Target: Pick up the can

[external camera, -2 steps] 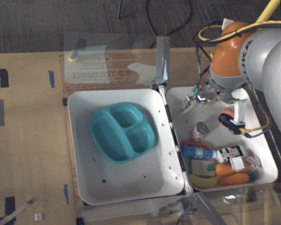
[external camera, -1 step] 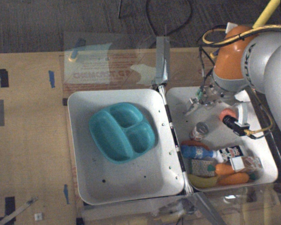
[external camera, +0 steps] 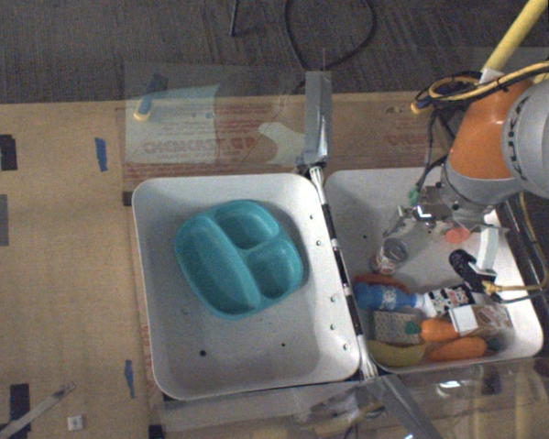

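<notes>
The can (external camera: 392, 252) is small and silver. It lies in the right bin (external camera: 356, 196), left of centre, with a round end facing up towards the camera. My gripper (external camera: 419, 216) hangs over the same bin, just above and to the right of the can, close to it. Nothing shows in its grasp. The grey arm with its orange band (external camera: 486, 143) comes in from the right.
A heap along the right bin's front holds a blue bottle (external camera: 385, 297), a banana (external camera: 399, 352), an orange carrot (external camera: 456, 348), a small box (external camera: 396, 327) and a red item (external camera: 379, 278). The left bin (external camera: 172, 357) holds a teal divided plate (external camera: 240, 256).
</notes>
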Robot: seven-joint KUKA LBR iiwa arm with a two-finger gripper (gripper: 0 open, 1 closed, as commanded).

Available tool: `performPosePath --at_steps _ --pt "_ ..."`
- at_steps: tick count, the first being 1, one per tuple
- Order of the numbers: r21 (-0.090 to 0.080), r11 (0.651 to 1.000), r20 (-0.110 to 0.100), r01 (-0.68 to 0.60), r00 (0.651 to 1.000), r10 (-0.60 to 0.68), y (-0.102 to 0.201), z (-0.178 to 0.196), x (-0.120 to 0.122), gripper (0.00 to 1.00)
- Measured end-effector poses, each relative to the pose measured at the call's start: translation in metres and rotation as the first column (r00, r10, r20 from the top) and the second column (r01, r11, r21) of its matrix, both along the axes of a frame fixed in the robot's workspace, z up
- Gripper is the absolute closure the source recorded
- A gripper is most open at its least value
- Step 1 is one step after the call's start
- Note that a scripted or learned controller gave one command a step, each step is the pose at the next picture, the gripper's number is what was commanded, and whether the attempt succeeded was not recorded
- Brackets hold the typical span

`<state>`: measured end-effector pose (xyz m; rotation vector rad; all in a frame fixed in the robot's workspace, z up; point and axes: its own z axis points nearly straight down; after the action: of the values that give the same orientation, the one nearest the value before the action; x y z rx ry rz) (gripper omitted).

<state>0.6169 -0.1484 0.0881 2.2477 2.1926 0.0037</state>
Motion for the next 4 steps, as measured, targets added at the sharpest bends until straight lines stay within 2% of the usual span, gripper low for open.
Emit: performPosePath --at_steps 1,2,3,4 --pt "-0.002 0.998 0.001 0.061 0.998 -0.061 -0.039 -0.002 0.051 0.0" --pt "0.0 1.0 0.0 -0.015 1.0 0.015 -0.059 -0.001 -0.012 0.0" --pt "0.001 1.0 0.002 0.009 1.0 -0.009 -0.044 0.0 -0.124 0.0" --pt "-0.003 1.0 0.01 0.016 1.0 -0.016 -0.047 0.011 -0.122 1.0"
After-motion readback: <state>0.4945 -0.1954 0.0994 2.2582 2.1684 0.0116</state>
